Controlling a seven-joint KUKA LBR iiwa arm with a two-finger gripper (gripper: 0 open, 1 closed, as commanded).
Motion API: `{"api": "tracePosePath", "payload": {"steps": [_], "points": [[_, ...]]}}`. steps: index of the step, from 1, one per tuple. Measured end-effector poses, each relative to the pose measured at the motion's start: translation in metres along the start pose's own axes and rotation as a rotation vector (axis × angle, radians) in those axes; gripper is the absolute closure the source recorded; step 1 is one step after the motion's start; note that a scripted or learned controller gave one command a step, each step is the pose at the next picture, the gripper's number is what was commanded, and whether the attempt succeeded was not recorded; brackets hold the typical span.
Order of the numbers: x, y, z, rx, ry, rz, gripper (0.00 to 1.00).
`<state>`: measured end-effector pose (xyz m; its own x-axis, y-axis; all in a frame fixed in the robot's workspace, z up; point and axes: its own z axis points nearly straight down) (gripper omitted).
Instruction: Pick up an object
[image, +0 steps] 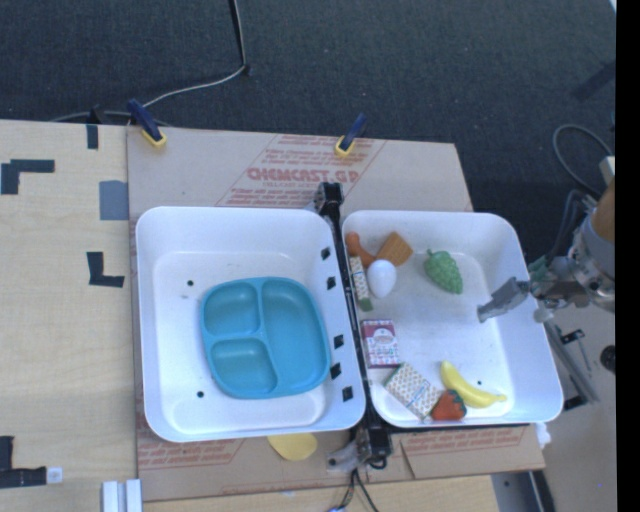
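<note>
Holding 1 blue 3-compartment plastic tray, the left white bin sits beside the right white bin, which contains a white egg, green grape bunch, yellow banana, red strawberry and small cartons. Gripper over that bin's right rim; finger state: cannot tell.

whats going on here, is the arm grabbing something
Not at this moment. The arm's tool sits over the right edge of the right bin, with nothing between its fingers. The toy food lies loose in that bin: a banana, strawberry, green grapes, white egg and two small boxes. The left bin holds a blue divided plate.
</note>
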<state>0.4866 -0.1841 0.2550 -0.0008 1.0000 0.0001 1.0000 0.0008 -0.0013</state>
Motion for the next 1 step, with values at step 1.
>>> {"api": "tracePosePath", "payload": {"steps": [1], "points": [[0.0586, 0.0463, 0.0916, 0.002, 0.001, -0.001, 0.0]]}}
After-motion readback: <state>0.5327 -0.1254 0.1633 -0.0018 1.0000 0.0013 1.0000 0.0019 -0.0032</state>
